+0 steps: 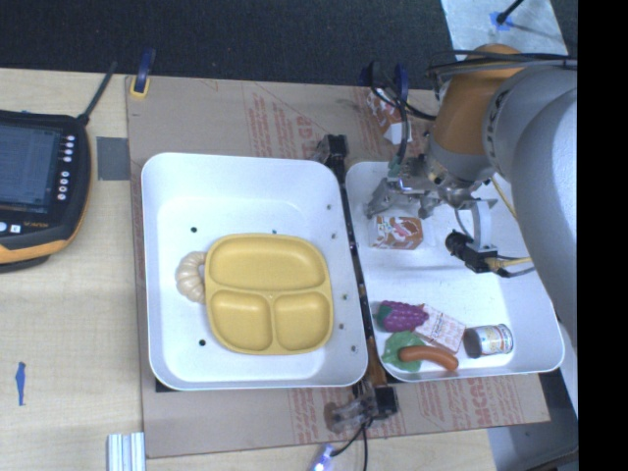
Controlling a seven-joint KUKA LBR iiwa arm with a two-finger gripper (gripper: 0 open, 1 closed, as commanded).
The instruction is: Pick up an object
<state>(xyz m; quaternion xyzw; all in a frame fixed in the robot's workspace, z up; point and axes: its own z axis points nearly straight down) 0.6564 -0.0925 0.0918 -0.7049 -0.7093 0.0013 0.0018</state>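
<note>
Pincer (397, 196) grip unclear, above one packet (397, 231); lower right, one can (489, 340) lying lengthwise left-right.

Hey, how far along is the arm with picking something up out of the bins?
Done: nothing looks lifted. The purple grape bunch, orange carrot and small metal can lie in the right white bin; the yellow divided tray sits in the left white bin.
In hand: the gripper hangs over a red-and-white packet.
Left: closing on an object and raising it.
</note>
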